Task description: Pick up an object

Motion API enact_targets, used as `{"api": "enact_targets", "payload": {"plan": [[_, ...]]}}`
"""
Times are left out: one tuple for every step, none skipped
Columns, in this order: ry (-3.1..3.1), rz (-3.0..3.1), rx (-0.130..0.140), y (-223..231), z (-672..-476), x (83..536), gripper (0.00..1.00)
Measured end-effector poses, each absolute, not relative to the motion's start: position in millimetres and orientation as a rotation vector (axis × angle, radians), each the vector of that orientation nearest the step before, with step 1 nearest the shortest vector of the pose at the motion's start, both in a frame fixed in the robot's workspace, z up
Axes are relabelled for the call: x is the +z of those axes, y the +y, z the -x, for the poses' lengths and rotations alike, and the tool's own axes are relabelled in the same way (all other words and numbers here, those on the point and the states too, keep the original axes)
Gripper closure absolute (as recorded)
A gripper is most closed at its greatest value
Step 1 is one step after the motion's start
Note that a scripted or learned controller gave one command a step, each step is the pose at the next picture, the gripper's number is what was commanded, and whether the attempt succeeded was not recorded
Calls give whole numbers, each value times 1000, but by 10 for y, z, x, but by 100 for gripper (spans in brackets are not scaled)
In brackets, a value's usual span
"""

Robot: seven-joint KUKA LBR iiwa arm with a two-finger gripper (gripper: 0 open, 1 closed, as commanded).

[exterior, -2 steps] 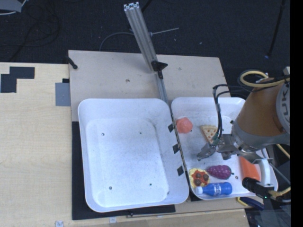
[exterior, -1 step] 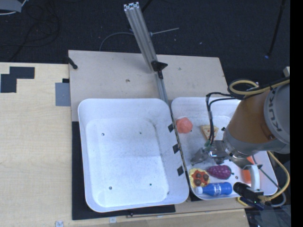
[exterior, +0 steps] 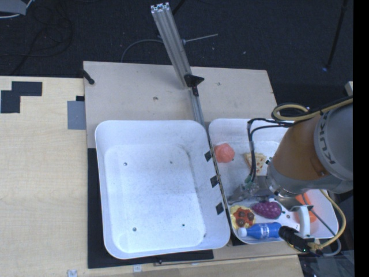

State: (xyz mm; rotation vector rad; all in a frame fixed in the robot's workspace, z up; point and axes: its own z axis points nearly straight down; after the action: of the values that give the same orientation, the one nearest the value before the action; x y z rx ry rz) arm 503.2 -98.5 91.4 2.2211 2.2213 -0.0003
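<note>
Reached in from the right, orange-banded wrist bent down over the right bin [exterior: 230,123], with the gripper [exterior: 238,195] low near that bin's left wall. Could not tell from above whether the gripper was spread or closed; saw nothing held in it.

Counted several small candidates in the right bin:
- A pink ball [exterior: 224,152] near the far left corner, apart from the rest.
- A purple grape bunch [exterior: 267,209] just beside the gripper on the near side.
- A yellow-and-red toy [exterior: 243,216] touching or nearly touching the grapes.
- A blue bottle [exterior: 262,231] lying on its side against the near rim.

Judged all of them light, probably plastic or rubber toys, none fragile.

Rated the ball smooth and likely to roll or squirt out unless pinched across its middle. Expected the grape bunch to be lumpy and slightly yielding, so friendlier to a pinch across its narrow width. Thought the bottle stiff and slick, best taken across the body rather than along it, though crowded by the rim.

Saw no objects in the left bin [exterior: 150,189].
</note>
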Motion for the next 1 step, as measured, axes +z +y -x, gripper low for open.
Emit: {"api": "enact_targets", "payload": {"plan": [[2219,-2222,2,-991,-5036,1026,100]]}}
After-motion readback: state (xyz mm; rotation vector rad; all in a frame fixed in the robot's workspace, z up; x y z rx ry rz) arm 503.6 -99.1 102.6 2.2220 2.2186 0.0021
